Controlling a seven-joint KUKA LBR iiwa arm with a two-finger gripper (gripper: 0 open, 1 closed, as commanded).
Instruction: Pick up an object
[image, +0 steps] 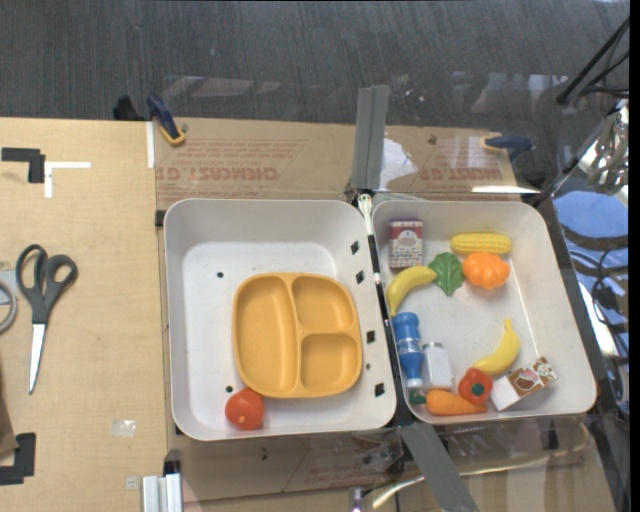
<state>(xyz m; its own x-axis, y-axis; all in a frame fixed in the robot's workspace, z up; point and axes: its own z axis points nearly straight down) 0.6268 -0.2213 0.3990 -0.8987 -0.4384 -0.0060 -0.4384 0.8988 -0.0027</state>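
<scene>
Choosing a good target is the step in hand. The left bin (180, 300) holds a divided yellow plate (297, 333) and, just beside the plate's near corner, a red tomato (245, 409) with free space around it. The right bin (555, 290) is crowded: a blue bottle (406, 340), two bananas, a corn cob (481, 243) and an orange fruit (486, 270) lie close together. I judge the tomato the easiest pick, approached straight from above. Whether the gripper is spread or pressed together, I cannot tell.

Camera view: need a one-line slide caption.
Two white bins side by side: left bin holds a yellow divided plate and a tomato; right bin holds assorted toy food.
</scene>
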